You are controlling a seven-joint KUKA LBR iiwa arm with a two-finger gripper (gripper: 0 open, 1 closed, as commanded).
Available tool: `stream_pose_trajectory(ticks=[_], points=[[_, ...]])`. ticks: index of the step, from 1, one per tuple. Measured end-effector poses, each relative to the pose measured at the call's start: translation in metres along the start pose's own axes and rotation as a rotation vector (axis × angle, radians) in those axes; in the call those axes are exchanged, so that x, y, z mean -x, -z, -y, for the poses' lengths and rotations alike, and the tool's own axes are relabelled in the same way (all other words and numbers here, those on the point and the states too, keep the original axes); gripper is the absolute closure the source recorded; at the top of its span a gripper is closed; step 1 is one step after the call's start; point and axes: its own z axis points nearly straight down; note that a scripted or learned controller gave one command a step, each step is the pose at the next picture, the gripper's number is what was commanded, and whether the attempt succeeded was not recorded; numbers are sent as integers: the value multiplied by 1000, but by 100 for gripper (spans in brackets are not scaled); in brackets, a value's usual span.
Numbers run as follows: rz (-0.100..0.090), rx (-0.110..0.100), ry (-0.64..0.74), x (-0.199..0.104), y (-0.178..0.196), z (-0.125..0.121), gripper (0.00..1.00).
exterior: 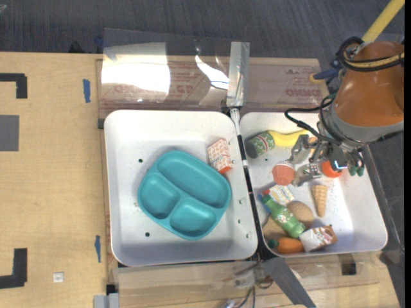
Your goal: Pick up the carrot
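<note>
The carrot (290, 245) lies at the near edge of the right bin (366, 226), on its side with its length along the near wall, pressed into a crowd of toys. Just beside it, toward the right, is a small white and red packet (318, 237); just behind it a green bottle (282, 215) lies at a slant, with a brown potato-like lump (299, 211) touching the bottle's far side. It looks like a light, stiff plastic toy with a smooth skin, so it may slip or roll — my guess is that the best hold is across its thicker middle, jaws closing over the narrow width, coming in from above where the neighbours leave room.

Farther back from the carrot stand an ice-cream cone (320, 199) and a pinkish round piece (283, 173), then a dark green can (259, 144) touching a yellow banana (287, 137) near the far wall. The pincer (313, 169) hangs over that middle stretch, well apart from the carrot; its metal parts blur against the clutter and I cannot tell how wide it stands or whether it has anything.

Left of the carrot, the left bin (122, 172) holds a teal divided plate (185, 194) and, at that plate's far right corner, a small red and white carton (219, 154)
</note>
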Motion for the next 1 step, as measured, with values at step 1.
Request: stream_pose_trajectory(ticks=[1], points=[[-7, 0, -65, 18, -15, 46, 100]])
